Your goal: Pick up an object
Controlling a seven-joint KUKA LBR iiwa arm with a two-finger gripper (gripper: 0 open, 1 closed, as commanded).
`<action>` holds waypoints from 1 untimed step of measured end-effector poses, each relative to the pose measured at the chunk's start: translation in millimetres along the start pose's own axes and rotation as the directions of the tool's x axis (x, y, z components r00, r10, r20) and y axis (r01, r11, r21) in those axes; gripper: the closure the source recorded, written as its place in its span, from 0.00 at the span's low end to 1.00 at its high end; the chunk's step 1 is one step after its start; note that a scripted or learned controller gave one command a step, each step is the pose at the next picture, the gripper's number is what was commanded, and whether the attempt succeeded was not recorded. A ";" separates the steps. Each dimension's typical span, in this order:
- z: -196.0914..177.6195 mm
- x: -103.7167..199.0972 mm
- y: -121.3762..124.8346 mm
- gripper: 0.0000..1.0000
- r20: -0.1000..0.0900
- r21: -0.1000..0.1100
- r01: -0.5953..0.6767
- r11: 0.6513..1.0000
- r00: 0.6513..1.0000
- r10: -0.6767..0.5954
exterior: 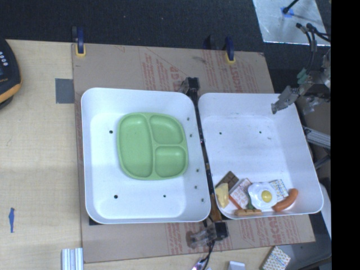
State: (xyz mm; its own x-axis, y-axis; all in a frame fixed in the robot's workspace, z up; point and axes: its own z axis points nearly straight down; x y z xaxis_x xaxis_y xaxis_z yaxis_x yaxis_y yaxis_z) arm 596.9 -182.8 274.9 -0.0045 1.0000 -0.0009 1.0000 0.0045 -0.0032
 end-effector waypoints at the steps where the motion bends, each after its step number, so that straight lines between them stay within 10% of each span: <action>1: 157.1 96.3 -35.5 0.00 -0.008 0.018 0.008 1.000 1.000 -0.008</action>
State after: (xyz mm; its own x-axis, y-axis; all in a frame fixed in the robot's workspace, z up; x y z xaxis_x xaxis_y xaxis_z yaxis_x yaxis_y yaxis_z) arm 560.4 -86.8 117.8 -0.0123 0.9999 0.0072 0.9997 0.0124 -0.0209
